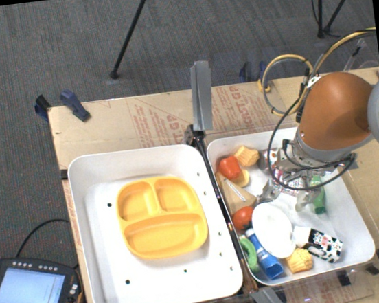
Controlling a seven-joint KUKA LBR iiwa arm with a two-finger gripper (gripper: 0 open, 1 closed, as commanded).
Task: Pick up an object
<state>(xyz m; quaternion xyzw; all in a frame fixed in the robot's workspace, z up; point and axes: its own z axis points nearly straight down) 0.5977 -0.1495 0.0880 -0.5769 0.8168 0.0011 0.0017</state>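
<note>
Clutter crowds the right bin (pixel 362 225) under my pincer (pixel 298 188): white plate (pixel 273 229), tomatoes (pixel 230 167), a green piece (pixel 318 197); its grip I cannot tell.

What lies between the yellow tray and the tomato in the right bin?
In the camera view, bare white floor of the left bin lies right of the yellow tray, then the two bins' adjoining rims, then the tomato.

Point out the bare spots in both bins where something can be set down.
Left bin: bare white floor all around the yellow tray, widest along its left and near sides. Right bin: a small bare patch by the right wall, between the green block and the cow toy. Its left half is crowded around the white plate.
</note>
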